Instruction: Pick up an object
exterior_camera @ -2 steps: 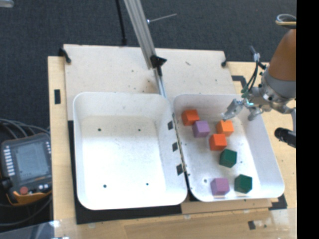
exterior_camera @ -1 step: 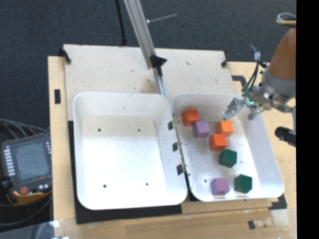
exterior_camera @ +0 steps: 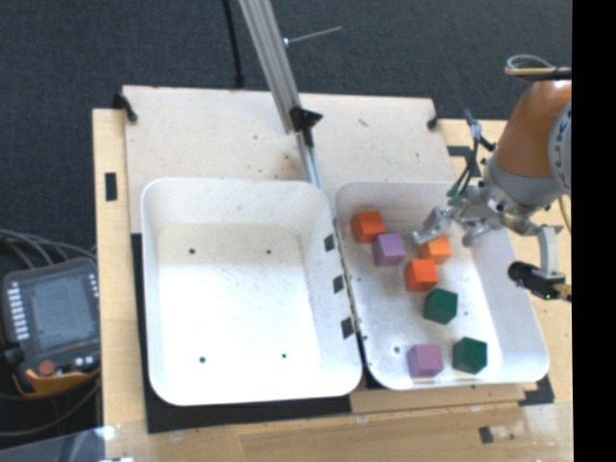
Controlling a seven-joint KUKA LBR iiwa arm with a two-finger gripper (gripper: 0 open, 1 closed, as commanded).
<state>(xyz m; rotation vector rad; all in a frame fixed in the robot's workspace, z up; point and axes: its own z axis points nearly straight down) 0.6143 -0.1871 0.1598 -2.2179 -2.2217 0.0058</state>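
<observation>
I have the gripper (exterior_camera: 435,227) low over the right bin (exterior_camera: 515,340), just above the small orange cube (exterior_camera: 438,249). Finger state: I cannot tell. Other cubes cluster around that orange one, so it is a crowded target.

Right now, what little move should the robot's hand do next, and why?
Probably drop straight down a little. The hand hangs over the right bin, just above the small orange block, which sits beside a purple block and a bigger orange block. Nothing shows between its fingers, so lowering onto that near block looks like the shortest way to grab something.
</observation>
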